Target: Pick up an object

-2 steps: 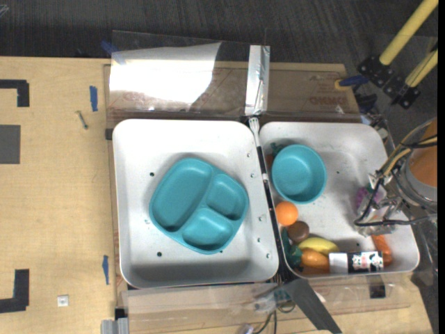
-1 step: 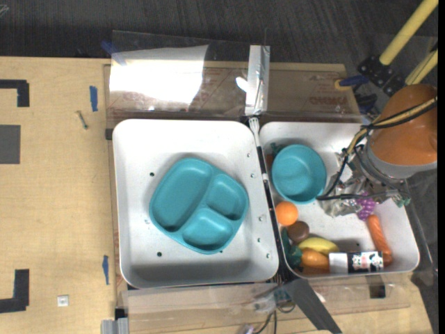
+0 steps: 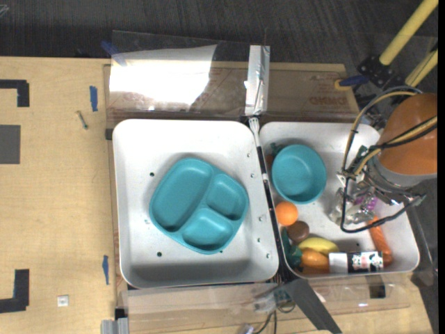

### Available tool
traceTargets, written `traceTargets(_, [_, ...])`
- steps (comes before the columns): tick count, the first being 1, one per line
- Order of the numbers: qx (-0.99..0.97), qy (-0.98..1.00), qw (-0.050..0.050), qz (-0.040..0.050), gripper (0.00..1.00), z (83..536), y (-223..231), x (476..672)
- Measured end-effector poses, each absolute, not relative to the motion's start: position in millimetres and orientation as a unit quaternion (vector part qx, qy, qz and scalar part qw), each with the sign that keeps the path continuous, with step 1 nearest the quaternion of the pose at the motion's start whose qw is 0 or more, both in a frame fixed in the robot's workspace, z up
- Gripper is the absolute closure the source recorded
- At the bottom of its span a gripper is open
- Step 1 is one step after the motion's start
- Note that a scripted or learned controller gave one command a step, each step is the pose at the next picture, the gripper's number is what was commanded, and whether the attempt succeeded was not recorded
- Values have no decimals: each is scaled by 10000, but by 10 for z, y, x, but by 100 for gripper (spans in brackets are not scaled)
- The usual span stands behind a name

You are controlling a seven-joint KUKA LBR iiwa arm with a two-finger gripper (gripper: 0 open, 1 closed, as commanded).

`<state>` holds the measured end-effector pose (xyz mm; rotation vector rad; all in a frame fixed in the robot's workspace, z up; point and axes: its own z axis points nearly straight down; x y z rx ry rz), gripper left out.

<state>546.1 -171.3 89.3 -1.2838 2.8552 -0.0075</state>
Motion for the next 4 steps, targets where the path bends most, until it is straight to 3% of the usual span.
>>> traceTargets(1, [-5224,8527,40,-34,100,895,-1273,5493])
traceTargets(2, [-5222,8528,41,-31,0,892,-1276,5490])
traceTargets(3, [-4916,8708,43,-28,0,895,-1009,5517])
traceTargets(4, [-4909,8712,74,-29,0,895,-1074,5298])
